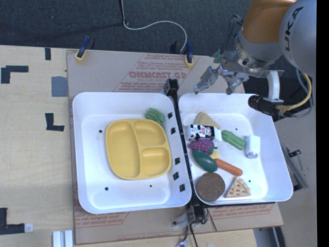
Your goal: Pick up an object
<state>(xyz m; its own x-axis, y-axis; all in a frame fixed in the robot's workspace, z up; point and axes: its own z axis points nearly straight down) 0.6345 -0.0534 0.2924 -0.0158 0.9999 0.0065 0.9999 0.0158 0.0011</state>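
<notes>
My gripper (pixel 218 82) hangs open over the far edge of the right bin (pixel 272 153), with nothing between its fingers. Below it in that bin lie a pale cheese wedge (pixel 205 120), a black-and-white carton (pixel 201 133), purple grapes (pixel 202 145), a green cucumber (pixel 234 139), a grey can (pixel 252 146), a dark green vegetable (pixel 205 162), a carrot (pixel 227 166), a brown round patty (pixel 211 186) and a pizza slice (pixel 237 188).
The left bin (pixel 87 153) holds a yellow divided plate (pixel 138 148) and a green leafy piece (pixel 154 115) near the divider. A black ridge (pixel 177 138) separates the bins. A white cable (pixel 154 25) runs behind the bench.
</notes>
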